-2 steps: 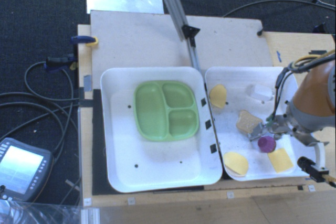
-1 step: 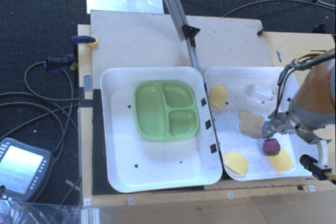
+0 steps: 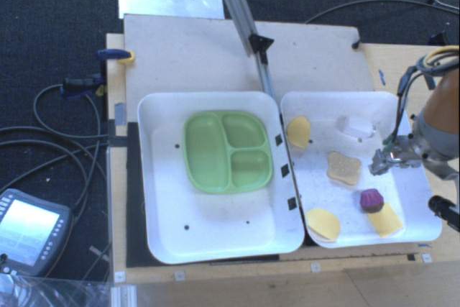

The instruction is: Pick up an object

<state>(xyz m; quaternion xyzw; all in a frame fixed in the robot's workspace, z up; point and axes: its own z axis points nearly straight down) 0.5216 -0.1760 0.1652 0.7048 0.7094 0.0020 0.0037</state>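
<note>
The right bin (image 3: 402,104) holds a tan bread slice (image 3: 343,167), a purple object (image 3: 371,200) and a yellow block (image 3: 386,220) beside it. A yellow round piece (image 3: 299,131) lies at the bin's left wall, another yellow piece (image 3: 323,224) sits at the front left corner, and a pale white object (image 3: 357,127) rests near the back. My gripper (image 3: 381,162) hangs over the bin's right side, just right of the bread slice and above the purple object. Nothing shows between its fingers.
The left bin (image 3: 165,226) bears a green divided plate (image 3: 227,152). A metal pole (image 3: 237,0) slants down to the bins' shared wall. Cables and a pendant (image 3: 29,226) lie on the floor at left. The arm comes in from the right edge.
</note>
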